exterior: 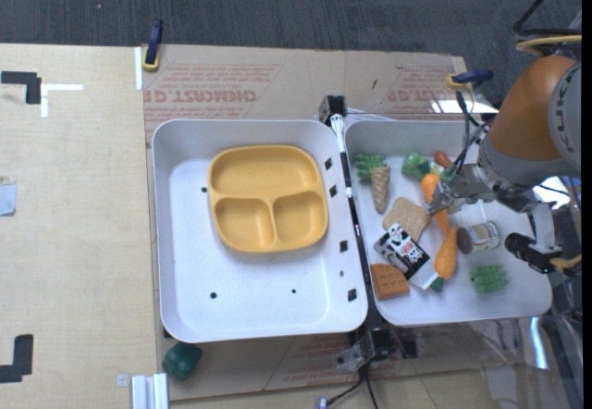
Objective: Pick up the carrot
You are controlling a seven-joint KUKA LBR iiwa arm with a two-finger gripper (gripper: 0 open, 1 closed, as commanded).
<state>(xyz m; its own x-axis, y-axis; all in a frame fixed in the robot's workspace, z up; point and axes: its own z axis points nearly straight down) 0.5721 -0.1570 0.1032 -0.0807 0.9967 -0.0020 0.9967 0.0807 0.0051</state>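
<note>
Two bins: carrot [447,253] lies in right bin [518,301], four o'clock of its centre.
Pincer [442,198]: twelve o'clock of carrot; state cannot tell.
Handling: probably light, stiff, smooth; grip mid-body.

Glossy white plastic bins [176,241] sit on matt brown cardboard [231,83] over pale wood-grain bench [65,213], holding a smooth, matt yellow plastic plate [268,196] and a smooth orange carrot [447,254].

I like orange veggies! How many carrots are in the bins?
2, both in the right bin: one carrot beside the milk carton, another by the gripper. More may hide.
</note>
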